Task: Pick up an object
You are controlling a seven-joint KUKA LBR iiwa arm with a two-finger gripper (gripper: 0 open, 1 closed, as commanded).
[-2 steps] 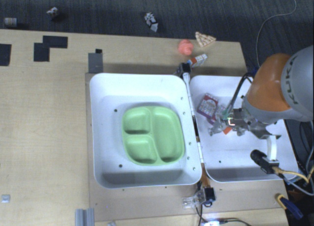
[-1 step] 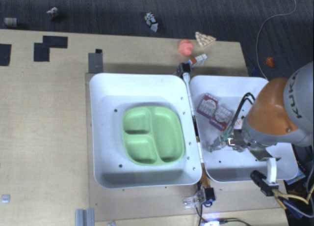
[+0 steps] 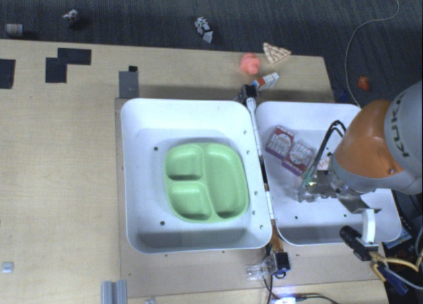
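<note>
Reaching into the right of two shallow white bins [image 3: 291, 227], the arm's gripper [image 3: 308, 189] hovered beside one clear red-printed packet [image 3: 289, 149]; its jaws' state could not be told.

Bench was a light tan wooden top [image 3: 59, 164] w/ a few black rectangular patches [image 3: 66, 63] stuck near its far left edge. Two shallow white plastic bins sat on it side by side, touching in the middle: left bin [image 3: 135, 164] and right bin [image 3: 291, 227]. By the far edge, just behind the bins, lay a pink round ball [image 3: 250, 63], a tan wedge-shaped thing w/ dots [image 3: 276, 52] and a small white-and-red tube [image 3: 267, 82]. Small grey upright block [image 3: 129, 83] stood at the left bin's far corner.
</note>
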